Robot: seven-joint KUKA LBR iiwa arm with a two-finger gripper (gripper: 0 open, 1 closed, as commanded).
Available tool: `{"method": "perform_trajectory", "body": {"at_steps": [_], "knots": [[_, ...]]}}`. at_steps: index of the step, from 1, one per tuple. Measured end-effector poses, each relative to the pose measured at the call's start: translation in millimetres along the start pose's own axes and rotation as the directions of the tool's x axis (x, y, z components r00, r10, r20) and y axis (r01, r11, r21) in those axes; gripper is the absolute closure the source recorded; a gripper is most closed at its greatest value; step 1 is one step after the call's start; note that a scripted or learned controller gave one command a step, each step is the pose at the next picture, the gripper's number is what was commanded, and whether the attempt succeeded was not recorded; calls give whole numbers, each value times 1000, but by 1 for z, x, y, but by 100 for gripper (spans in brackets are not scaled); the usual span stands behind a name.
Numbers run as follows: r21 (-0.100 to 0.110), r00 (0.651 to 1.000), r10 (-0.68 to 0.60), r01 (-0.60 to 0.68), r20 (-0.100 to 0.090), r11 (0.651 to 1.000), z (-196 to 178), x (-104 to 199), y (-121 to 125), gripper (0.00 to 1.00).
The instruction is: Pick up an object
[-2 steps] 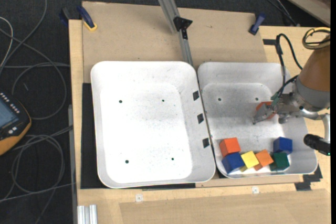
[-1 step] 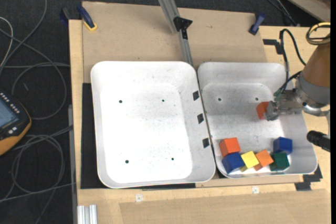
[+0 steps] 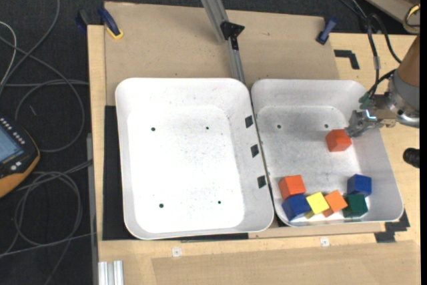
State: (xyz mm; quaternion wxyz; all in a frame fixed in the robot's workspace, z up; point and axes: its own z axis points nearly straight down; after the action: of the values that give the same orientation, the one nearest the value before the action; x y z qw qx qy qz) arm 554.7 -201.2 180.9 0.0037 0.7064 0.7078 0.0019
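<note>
A red-orange cube [image 3: 338, 141] lies alone in the upper right part of the right bin [image 3: 303, 110]. My gripper [image 3: 358, 123] hangs just up and to the right of that cube, close to the bin's right wall; nothing shows in its grasp. Along the bin's front edge sits a cluster of cubes: an orange cube [image 3: 291, 185], a blue cube [image 3: 295, 206], a yellow cube [image 3: 316, 202], a small orange cube [image 3: 335, 200], a green cube [image 3: 357, 206] and another blue cube [image 3: 359, 183].
The left bin [image 3: 133, 103] sits beside the right one, with black clips [image 3: 254, 150] along the shared wall. A metal pole [image 3: 213, 3] slants down to the back of the bins. Cables lie on the floor at the left.
</note>
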Motion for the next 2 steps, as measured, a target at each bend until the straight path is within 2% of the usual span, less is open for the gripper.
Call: {"method": "perform_trajectory", "body": {"at_steps": [1, 2], "knots": [[-1, 1000, 0, 0, 0, 1000, -64, 5, 2, 100], [4, 1000, 0, 0, -1, 1000, -78, 5, 3, 100]]}}
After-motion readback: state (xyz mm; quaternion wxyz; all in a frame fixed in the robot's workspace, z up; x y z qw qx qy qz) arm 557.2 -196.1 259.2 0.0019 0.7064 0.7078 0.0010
